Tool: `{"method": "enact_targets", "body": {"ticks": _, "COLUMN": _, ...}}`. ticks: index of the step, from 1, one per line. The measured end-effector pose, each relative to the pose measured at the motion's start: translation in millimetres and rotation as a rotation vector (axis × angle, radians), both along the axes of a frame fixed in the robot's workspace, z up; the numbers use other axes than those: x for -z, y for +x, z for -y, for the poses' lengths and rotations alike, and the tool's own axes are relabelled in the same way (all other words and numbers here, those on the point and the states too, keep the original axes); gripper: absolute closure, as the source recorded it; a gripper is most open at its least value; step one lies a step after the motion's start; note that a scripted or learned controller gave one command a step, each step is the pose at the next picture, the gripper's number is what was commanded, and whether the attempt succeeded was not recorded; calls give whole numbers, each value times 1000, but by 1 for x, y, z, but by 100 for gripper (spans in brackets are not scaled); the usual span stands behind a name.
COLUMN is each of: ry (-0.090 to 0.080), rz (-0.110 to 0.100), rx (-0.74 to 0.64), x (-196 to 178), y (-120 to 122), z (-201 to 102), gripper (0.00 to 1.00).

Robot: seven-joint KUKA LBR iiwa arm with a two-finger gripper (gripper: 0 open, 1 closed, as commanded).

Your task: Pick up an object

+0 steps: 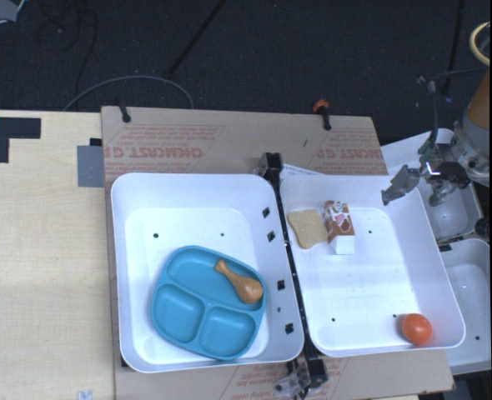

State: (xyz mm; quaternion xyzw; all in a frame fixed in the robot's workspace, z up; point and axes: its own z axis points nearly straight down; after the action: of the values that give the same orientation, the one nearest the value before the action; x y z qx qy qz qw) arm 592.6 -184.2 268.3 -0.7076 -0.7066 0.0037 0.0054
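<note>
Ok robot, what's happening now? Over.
Gripper hovering at right bin's far edge. Bread, small carton, orange ball lying untouched. Nothing blocking.

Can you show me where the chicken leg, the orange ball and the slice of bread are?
chicken leg (239, 282): camera view, its middle.
orange ball (416, 329): camera view, its centre.
slice of bread (308, 227): camera view, its flat face.
</note>
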Motion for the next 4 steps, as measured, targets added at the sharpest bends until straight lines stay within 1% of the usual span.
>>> {"method": "enact_targets", "body": {"ticks": 1, "ry": -2, "rz": 10, "rx": -2, "x": -6, "y": 2, "z": 0, "gripper": 0}}
{"method": "enact_targets", "body": {"ticks": 2, "ry": -1, "rz": 5, "rx": -2, "x": 57, "y": 7, "z": -1, "gripper": 0}}
{"method": "enact_targets", "body": {"ticks": 3, "ry": -1, "rz": 6, "rx": -1, "x": 121, "y": 7, "z": 0, "gripper": 0}}
{"method": "enact_targets", "body": {"ticks": 4, "ry": 5, "rz": 18, "rx": -2, "x": 164, "y": 11, "z": -2, "gripper": 0}}
